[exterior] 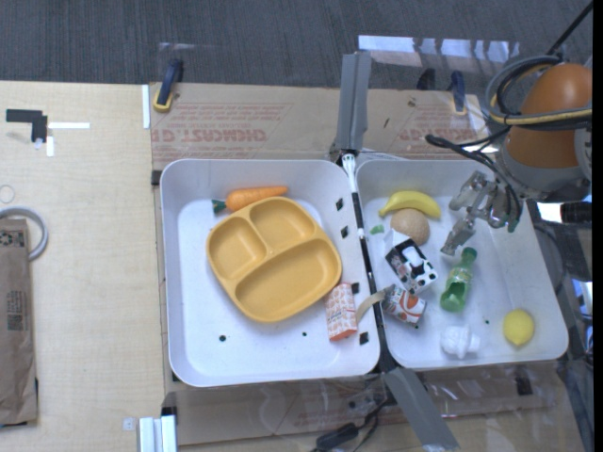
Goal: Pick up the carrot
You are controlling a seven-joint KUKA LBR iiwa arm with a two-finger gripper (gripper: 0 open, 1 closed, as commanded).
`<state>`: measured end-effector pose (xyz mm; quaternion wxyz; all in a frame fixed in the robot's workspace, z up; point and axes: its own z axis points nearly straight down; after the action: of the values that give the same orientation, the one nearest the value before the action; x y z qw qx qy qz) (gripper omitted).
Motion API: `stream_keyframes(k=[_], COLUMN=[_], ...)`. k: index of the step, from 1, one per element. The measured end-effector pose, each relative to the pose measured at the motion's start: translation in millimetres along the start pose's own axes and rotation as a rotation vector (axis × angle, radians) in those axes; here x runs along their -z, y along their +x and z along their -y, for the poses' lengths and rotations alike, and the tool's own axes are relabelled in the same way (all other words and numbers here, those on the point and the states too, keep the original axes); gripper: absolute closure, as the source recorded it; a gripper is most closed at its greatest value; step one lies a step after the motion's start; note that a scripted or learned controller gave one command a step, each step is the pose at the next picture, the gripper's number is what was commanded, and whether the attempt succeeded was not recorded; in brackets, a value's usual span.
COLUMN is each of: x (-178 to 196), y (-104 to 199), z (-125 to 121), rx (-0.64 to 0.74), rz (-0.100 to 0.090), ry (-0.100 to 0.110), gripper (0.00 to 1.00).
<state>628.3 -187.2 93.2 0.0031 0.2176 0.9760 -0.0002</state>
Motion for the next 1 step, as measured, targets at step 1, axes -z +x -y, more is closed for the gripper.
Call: stream_keyframes(k=[1], x=[164.7], y=[7.8], z=[-3.5], rx=[-0.249], rz=[-0.001], ry=[0.001], gripper=[0.0])
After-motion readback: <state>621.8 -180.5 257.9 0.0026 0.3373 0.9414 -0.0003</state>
